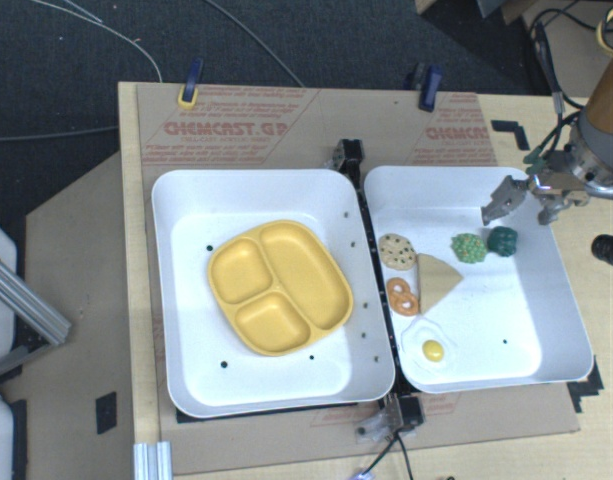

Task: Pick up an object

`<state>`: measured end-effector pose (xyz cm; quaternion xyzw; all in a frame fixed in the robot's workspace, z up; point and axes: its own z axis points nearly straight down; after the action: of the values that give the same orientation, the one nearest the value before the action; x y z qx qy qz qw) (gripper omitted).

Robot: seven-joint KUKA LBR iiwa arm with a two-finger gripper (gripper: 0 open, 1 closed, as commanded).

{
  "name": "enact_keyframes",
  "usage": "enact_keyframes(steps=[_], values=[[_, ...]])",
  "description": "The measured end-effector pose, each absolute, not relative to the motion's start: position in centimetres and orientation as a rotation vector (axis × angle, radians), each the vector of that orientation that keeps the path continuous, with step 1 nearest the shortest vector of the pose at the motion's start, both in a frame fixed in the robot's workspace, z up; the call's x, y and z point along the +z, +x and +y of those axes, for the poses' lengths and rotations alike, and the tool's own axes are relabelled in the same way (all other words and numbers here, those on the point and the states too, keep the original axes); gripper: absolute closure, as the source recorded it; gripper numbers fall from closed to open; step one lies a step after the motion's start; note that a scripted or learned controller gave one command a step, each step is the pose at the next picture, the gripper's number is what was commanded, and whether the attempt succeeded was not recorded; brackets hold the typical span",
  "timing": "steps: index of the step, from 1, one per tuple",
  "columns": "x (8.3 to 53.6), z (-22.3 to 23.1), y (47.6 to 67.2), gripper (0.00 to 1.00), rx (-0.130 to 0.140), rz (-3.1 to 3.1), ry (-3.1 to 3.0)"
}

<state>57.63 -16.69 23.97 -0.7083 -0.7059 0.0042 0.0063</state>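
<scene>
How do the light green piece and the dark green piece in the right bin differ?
The light green piece is pale, yellowish green with a bumpy surface; the dark green piece is deep teal and looks smoother. The light green piece looks slightly larger. It lies nearer the tan wedge; the dark green piece lies nearer the gripper. Both are small, rounded, and lie next to each other on the right bin.

Dark grey carpet floor (76,78) with thin cables (106,28) surrounds a cardboard-covered bench (286,118); 2 clamps (191,83) grip its far edge.
</scene>
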Motion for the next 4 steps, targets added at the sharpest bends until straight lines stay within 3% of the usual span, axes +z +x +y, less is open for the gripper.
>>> enact_keyframes(steps=[1,3,4], values=[[24.8,-16.6,57.9,0.00,0.001,-2.221,-2.221],[14.1,-16.5,57.6,0.00,0.005,-2.217,-2.218],[9.1,-16.5,57.9,0.00,-0.006,-2.222,-2.226]])
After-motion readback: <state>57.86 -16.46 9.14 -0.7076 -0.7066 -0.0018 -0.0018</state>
